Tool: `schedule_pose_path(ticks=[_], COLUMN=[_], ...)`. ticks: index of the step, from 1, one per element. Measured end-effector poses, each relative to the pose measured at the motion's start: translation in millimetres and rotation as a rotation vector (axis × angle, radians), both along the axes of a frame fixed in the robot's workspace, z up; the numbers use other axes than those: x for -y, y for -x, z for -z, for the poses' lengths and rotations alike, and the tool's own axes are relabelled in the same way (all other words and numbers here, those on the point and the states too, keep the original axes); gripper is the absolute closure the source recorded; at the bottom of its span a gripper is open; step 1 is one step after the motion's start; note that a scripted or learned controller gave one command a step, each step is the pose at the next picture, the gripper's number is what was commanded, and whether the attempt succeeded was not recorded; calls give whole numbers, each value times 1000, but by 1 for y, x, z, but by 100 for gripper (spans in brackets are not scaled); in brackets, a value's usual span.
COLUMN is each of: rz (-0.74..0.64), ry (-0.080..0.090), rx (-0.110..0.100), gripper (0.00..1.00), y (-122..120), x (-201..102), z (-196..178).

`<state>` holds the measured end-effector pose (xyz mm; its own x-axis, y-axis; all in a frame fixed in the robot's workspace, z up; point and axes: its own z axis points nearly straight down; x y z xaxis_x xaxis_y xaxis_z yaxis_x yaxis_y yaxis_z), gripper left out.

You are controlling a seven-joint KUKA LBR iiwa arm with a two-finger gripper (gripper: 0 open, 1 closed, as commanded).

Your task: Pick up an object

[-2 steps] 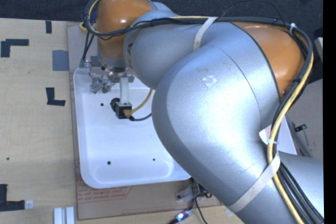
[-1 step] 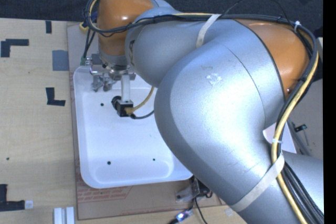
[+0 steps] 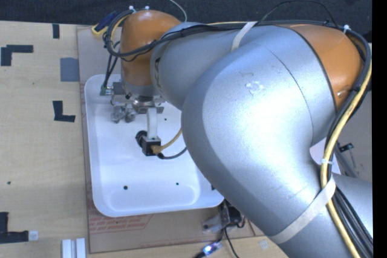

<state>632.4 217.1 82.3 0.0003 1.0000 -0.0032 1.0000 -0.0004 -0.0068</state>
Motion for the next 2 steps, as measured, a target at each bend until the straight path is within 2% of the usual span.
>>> schedule_pose_path(ticks=[1,2], rz=[-3,-1], ry=[-2,-1], rx=[2,2], gripper=[100,100], y=[27,44], x=[-17,-15], z=[-1,-1])
